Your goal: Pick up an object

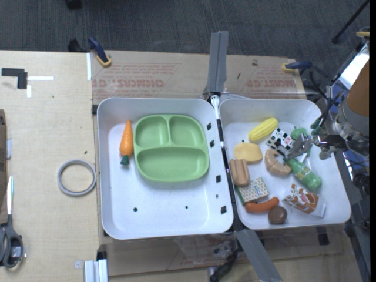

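The right bin (335,211) holds several toy foods: a yellow corn cob (262,129), a black-and-white cow-patterned piece (279,138), a pale yellow slice (248,152), a tan bread piece (276,164), a green bottle (306,175), a hot dog (239,172), a patterned box (254,190), a red sausage (262,205), a brown lump (277,215) and a small carton (303,200). My gripper (299,148) reaches in from the right and hangs low over the bin, just above the green bottle's top and beside the cow-patterned piece. Nothing is visibly lifted.
The left bin (117,204) holds a green divided plate (171,147) and an orange carrot (126,138) by its left side. On the bench at the left lie a tape ring (76,177) and scissors (9,242). Clamps (100,51) hold the cardboard behind the bins.
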Motion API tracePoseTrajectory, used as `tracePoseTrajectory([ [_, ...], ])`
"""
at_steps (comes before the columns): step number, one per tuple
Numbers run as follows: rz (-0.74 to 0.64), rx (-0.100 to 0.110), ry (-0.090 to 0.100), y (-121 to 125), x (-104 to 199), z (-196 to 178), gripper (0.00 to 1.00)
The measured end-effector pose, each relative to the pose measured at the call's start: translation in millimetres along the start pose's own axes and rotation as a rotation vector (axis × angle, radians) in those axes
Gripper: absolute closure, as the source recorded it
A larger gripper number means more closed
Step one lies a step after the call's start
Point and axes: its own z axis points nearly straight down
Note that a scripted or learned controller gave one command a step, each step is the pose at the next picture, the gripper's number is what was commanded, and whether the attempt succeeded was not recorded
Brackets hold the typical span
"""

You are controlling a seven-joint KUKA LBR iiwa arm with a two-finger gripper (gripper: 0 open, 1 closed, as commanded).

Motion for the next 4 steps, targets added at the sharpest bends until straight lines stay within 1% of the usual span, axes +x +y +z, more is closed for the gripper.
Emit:
tracePoseTrajectory([
  [1,-0.111,0.000,0.000,53,-7,62,0.00],
  [2,-0.173,-0.003,-0.001,127,-6,148,0.00],
  [3,-0.170,-0.004,-0.002,128,-7,139,1.00],
  [4,0.054,-0.001,-0.002,84,33,-1,1.00],
])
